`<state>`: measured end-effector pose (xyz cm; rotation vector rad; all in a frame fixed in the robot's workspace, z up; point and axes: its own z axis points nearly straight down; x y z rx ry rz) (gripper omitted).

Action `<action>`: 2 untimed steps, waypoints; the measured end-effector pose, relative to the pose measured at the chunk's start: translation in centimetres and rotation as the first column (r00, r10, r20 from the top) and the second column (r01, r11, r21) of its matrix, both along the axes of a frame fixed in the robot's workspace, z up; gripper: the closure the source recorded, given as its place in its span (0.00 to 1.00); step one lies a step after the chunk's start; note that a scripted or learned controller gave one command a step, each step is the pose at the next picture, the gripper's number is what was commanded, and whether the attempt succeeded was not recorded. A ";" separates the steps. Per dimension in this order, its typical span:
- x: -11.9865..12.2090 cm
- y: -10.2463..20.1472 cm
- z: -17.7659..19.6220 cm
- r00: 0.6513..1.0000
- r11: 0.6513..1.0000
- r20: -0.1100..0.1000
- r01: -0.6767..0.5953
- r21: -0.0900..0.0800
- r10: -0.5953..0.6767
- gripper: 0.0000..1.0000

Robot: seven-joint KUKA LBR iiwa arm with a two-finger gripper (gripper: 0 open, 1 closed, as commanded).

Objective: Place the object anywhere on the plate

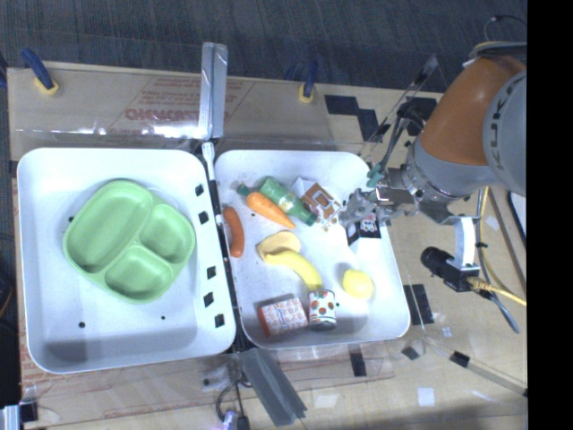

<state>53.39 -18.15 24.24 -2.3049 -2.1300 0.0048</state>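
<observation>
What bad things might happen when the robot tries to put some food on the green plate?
1. The right bin is crowded: carrot, bottle and small box touch, so the gripper might bump or grab the wrong one.
2. The lemon is round and may slip.
3. The plate lies in the other bin, past the divider; a loose item could drop.

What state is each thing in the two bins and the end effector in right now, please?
Plate: in left bin, nothing on it.
Carrot: lying in right bin.
Banana: lying flat in right bin.
Lemon: resting near right wall.
Small can: tipped on its side.
End effector: over right bin's right edge.
</observation>
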 end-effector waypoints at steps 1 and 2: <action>-0.3 9.8 -5.5 1.000 1.000 -0.003 -0.018 -0.001 0.018 1.00; 1.7 17.7 -5.4 0.994 0.994 0.000 -0.105 -0.001 0.105 1.00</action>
